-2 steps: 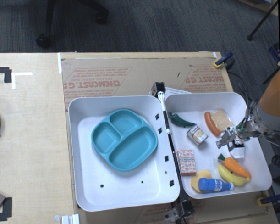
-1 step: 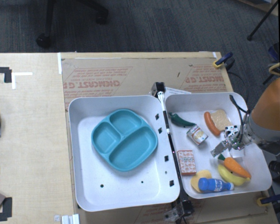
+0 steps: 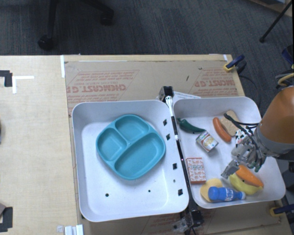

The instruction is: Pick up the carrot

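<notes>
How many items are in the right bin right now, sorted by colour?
Orange: 2, carrot and sausage
Yellow: 1, banana
Blue: 1, bottle
Green: 1, pepper
Red: 1, small box
Tan: 1, bread piece
Grey-white: 1, small carton
Total: 8

The gripper is just above the carrot.

The carrot lies in the right bin's crowded near corner, touching the banana, with a blue bottle just beside. The hand hangs close over it. Open floor lies mid-bin, between the red packet and small box.
</notes>
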Controlling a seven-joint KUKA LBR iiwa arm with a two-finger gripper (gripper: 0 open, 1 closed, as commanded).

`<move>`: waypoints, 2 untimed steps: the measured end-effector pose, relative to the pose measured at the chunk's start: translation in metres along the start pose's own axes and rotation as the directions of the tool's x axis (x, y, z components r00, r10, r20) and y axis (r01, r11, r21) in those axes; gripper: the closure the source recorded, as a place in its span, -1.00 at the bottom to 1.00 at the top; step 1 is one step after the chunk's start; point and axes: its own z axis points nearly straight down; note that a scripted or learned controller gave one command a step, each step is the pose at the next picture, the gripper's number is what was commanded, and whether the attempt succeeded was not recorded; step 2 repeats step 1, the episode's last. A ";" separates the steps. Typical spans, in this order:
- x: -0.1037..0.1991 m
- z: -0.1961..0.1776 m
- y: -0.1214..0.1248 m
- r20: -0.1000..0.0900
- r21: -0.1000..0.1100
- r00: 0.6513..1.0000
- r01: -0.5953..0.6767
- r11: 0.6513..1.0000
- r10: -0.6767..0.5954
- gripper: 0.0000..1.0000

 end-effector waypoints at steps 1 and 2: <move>-0.003 -0.010 0.001 0.006 -0.004 1.000 -0.008 1.000 0.008 1.00; -0.003 -0.010 0.001 0.006 -0.004 1.000 -0.008 1.000 0.008 1.00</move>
